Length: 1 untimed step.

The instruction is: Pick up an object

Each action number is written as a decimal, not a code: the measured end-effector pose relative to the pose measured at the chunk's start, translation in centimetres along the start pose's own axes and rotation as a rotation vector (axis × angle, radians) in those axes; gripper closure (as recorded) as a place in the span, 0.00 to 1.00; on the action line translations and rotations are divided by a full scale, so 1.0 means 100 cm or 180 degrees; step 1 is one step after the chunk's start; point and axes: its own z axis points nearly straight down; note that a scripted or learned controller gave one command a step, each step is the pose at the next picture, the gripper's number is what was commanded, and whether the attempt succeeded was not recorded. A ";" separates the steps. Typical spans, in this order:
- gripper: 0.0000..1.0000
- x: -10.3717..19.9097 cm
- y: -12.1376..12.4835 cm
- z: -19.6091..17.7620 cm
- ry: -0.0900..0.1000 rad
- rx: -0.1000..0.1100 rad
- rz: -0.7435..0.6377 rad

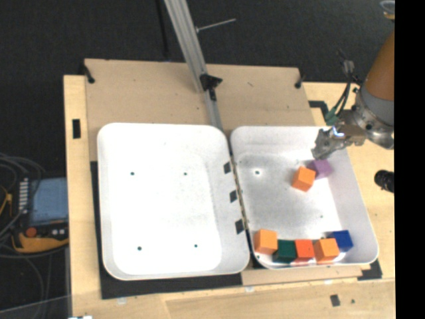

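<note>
The gripper hung over the far right part of the right bin, and whether its jaws were parted or closed could not be told from this slant. Just below it, toward the near side, lay a purple block, partly hidden by the gripper's tip and touching an orange cube on its left. The purple block was the closest candidate, almost directly under the tool, so a short descent looked sufficient. A row of other blocks sat well apart along the near wall.
</note>
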 end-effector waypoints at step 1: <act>1.00 0.044 -0.019 0.016 0.0003 0.0026 0.0003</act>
